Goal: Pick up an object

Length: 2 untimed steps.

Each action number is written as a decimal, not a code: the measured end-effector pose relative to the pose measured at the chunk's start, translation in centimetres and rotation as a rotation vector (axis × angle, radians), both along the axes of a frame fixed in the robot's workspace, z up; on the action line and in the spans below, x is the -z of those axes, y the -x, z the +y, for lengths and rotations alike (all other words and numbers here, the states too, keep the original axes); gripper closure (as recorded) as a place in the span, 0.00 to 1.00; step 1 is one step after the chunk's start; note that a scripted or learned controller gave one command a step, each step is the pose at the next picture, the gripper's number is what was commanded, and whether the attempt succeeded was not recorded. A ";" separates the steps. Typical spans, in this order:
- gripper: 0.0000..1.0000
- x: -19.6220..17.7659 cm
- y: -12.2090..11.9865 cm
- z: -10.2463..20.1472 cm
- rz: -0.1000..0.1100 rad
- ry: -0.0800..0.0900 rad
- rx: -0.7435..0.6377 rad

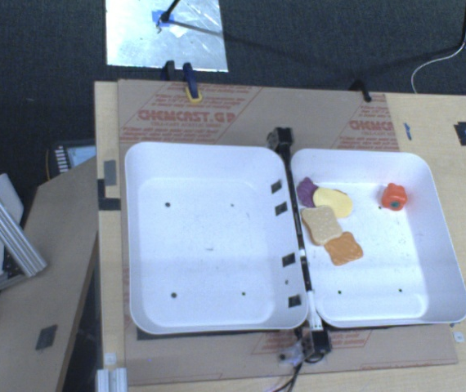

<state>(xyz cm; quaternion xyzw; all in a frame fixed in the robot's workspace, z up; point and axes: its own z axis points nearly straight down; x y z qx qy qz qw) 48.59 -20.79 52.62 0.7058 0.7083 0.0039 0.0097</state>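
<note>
- Nearest me, at the front edge of the tabletop (69,243), a small knot of cables (311,348) sits at the seam where the two bins meet.
- The left bin (135,243) is white and shallow. I see a few dark specks on its floor.
- The right bin (450,288) touches it along the middle seam, where a row of small black clips (282,209) runs near to far.
- All the things to pick lie in the far half of the right bin.
- Closest of them is an orange toast slice (345,249), touching a tan bread slice (322,224) just beyond it, near the seam.
- Beyond the bread is a yellow disc (335,202), which touches it, and a purple piece (306,191) lies against the disc's left side.
- A red-orange pepper (393,196) sits by itself, well to the right of that cluster.
- I cannot tell whether the tool is released or clenched.
- Both bins rest on a brown cardboard sheet (188,114) with red lettering.
- A blue and yellow clamp (190,84) grips the sheet's far edge.
- Beyond the tabletop, a shiny silver sheet (135,31) lies on the dark floor (315,23).
- A thin white cable (441,55) curls at the far right.
</note>
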 end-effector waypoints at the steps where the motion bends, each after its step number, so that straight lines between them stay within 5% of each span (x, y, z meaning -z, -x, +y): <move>1: 1.00 -0.2 -0.1 0.1 0.010 -0.004 -0.005; 2: 1.00 -0.9 -2.9 8.7 0.014 -0.008 -0.008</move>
